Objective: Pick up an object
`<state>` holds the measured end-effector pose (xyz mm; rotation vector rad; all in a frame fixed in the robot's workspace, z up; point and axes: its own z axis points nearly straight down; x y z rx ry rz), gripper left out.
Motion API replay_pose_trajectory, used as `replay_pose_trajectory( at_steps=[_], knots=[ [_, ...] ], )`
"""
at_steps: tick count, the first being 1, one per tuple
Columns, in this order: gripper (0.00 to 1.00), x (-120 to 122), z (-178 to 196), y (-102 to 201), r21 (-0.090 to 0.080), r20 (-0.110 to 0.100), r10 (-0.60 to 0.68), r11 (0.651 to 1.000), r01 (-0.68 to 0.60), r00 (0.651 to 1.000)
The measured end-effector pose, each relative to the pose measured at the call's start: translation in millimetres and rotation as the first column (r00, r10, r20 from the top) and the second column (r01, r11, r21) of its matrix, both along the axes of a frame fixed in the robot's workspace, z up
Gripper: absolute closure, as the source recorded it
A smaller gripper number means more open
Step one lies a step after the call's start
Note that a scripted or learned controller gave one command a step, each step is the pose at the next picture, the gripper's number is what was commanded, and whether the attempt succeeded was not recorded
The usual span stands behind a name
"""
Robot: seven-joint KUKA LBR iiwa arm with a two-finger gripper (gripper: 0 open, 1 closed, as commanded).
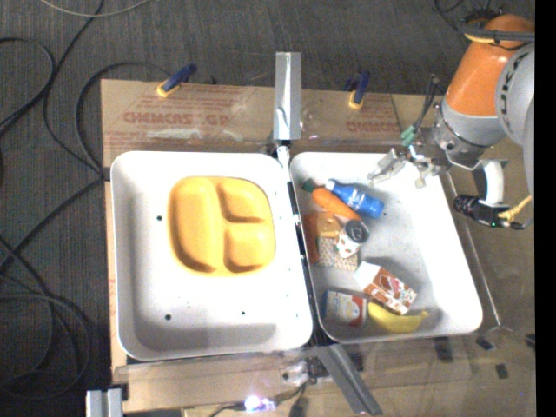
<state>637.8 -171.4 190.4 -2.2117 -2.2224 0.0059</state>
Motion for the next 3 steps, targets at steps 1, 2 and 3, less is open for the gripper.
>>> replay_pose_trajectory(
  at_steps=[1, 2, 3],
  knots=[
    [0.0, 3, -93, 42, -0.006, 0.003, 0.051, 0.999, -0.051, 0.999],
    [0.0, -25, -104, 12, 0.0, 0.013, -0.167, 0.986, 0.167, 0.986],
    [0.0, -71, -70, 30, -0.001, -0.001, -0.014, 1.0, 0.014, 1.0]
  ],
)
